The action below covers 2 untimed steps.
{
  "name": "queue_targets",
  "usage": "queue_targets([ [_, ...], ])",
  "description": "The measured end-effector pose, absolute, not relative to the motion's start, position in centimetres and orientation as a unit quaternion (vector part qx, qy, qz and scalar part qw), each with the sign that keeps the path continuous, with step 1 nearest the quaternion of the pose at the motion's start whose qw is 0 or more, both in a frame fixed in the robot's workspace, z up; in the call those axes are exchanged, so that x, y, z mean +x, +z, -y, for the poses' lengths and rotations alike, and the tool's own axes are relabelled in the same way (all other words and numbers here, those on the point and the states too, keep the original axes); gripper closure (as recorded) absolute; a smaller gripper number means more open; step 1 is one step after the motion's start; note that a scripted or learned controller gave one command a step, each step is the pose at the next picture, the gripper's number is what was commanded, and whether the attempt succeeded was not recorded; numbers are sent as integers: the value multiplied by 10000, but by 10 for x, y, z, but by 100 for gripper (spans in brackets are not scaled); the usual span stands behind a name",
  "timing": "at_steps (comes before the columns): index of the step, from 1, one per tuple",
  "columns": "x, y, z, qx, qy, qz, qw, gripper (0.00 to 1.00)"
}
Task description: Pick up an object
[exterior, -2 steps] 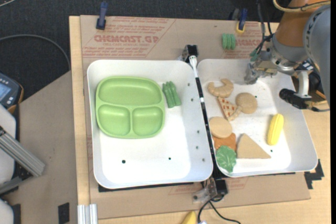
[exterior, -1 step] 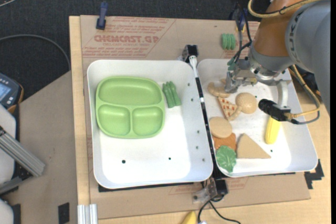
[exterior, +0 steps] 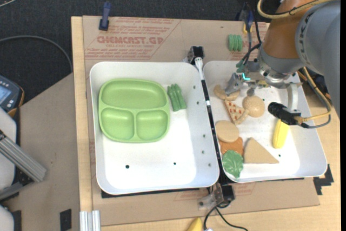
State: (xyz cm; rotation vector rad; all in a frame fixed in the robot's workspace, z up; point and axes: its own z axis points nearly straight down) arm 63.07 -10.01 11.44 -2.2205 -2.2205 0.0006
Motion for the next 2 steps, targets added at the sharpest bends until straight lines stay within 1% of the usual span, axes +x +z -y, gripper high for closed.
queue_targets([
  [1, 583, 83, 103, -7081, 21, 7061, 33, 0],
  [2, 586, 95, 103, -7078, -4, 7064, -4, 100],
])
